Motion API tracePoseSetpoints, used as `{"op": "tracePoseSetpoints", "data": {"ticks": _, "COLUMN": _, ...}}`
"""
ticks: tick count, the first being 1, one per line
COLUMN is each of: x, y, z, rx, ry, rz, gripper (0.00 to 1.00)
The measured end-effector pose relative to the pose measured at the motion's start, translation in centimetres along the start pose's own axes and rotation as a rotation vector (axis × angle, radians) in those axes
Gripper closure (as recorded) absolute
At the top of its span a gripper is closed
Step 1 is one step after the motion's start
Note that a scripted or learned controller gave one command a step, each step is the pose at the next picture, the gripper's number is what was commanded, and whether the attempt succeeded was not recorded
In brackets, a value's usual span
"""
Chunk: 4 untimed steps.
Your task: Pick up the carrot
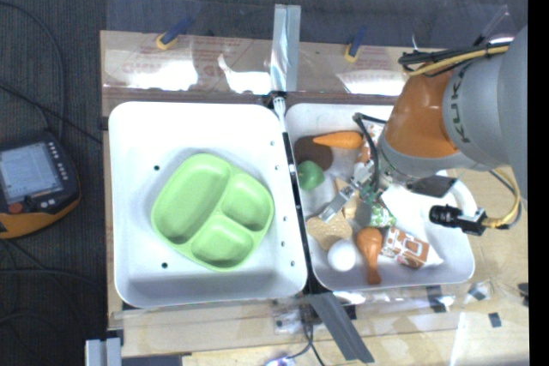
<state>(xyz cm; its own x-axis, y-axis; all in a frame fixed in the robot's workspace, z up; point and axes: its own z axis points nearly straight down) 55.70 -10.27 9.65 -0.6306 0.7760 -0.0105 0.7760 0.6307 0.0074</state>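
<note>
1. Two white bins sit side by side on the bench; the right bin (459, 266) holds the clutter.
2. We locate the carrot (337, 140) near its far edge, long axis running left-right.
3. We see the gripper (364, 189) just nearside of it; finger state cannot be told.

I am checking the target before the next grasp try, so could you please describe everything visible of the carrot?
The carrot is orange, smooth and tapered, seemingly a plastic toy. It lies flat near the far wall of the right bin, thin tip toward the divider, thick end by the arm's orange wrist, which may cover part of it. A brown item lies just in front of it; contact is unclear. The end effector is nearer the bin's middle, not on the carrot.
</note>
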Motion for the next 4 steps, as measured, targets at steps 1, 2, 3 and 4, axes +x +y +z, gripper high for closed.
{"op": "tracePoseSetpoints", "data": {"ticks": 1, "x": -0.2, "y": 0.2, "z": -1.2, "rx": -0.005, "ry": -0.008, "rz": -0.002, "gripper": 1.00}}
{"op": "tracePoseSetpoints", "data": {"ticks": 2, "x": 5.9, "y": 1.6, "z": -8.8, "rx": 0.010, "ry": 0.007, "rz": 0.518, "gripper": 1.00}}
{"op": "tracePoseSetpoints", "data": {"ticks": 3, "x": -7.9, "y": -0.9, "z": -11.2, "rx": 0.014, "ry": 0.003, "rz": 0.695, "gripper": 1.00}}
{"op": "tracePoseSetpoints", "data": {"ticks": 4, "x": -11.3, "y": -1.5, "z": -13.8, "rx": 0.012, "ry": 0.004, "rz": 0.741, "gripper": 1.00}}
